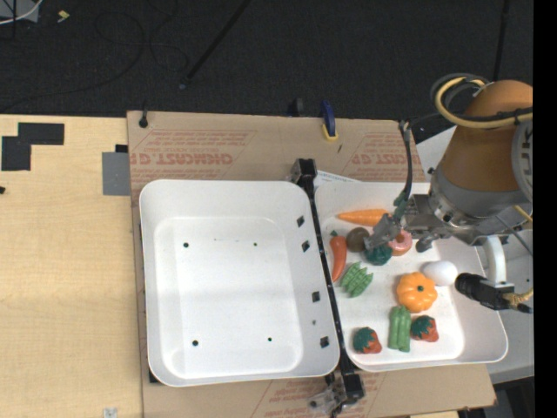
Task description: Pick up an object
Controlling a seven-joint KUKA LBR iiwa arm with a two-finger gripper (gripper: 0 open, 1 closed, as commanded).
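Note:
The right bin (470, 348) holds several toy foods: an orange carrot (361, 218), a red chili (338, 256), a brown mushroom (357, 239), a green leafy piece (355, 279), an orange pumpkin (416, 293), a white egg (439, 273), a green pod (399, 328), and two strawberries (365, 340) (425, 327). My gripper (385, 238) reaches in from the right and hangs low over a dark teal piece (379, 253) and a pink piece (400, 245). Its fingers stand right at these two pieces.
The left bin (174, 225) lies beside the right one, split from it by a black clamp rail (318, 268). Both rest on a cardboard sheet (226, 146) on the bench. The arm's grey and orange body (487, 155) looms over the right bin's far corner.

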